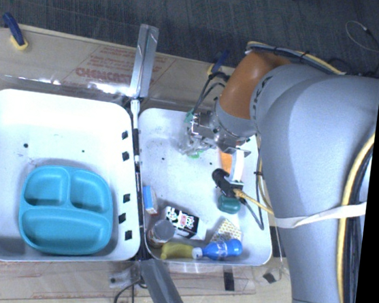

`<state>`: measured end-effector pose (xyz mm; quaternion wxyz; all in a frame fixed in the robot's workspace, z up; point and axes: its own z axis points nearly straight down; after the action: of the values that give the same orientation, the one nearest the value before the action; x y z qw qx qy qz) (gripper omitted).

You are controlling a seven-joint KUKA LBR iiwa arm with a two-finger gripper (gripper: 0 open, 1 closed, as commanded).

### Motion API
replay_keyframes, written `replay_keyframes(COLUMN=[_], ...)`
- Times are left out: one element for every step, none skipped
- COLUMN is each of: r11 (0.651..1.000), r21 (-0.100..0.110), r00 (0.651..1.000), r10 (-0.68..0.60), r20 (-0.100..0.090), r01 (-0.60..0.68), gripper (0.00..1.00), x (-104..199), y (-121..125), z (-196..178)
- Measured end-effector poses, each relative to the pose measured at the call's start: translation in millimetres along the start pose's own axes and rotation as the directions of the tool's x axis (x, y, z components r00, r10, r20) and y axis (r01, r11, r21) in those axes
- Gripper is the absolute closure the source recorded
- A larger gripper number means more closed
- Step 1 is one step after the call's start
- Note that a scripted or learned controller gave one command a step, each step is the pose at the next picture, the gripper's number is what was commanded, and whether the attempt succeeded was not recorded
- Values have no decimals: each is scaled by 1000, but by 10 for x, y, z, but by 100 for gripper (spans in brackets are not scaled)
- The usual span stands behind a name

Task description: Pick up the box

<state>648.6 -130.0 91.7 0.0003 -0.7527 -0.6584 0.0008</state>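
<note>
Two bins [17, 102] on the bench, one arm [302, 127]. Jaws sit near the right bin's far wall; cannot tell their gap, nothing visibly held. One box [181, 220], black and white, lies well toward the near wall from the jaws, flat on the bin floor. Clutter just beside it: one blue bottle [222, 249], one yellow piece [176, 251], one grey round item [162, 230]. One teal cup [228, 202] lies between jaws and box. One blue tray [66, 210] fills the left bin.
</note>
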Motion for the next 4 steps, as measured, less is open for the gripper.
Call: replay_keyframes(r11=[972, 939, 784, 790], r21=[-1, 5, 2, 6], r00=[972, 939, 784, 790], r10=[234, 343, 620, 613], r20=[-1, 0, -1, 0], r01=[-234, -343, -620, -613], gripper=[100, 100, 100, 100], x=[398, 316, 362, 383], y=[31, -39, 31, 29], z=[-7, 6, -2, -99])
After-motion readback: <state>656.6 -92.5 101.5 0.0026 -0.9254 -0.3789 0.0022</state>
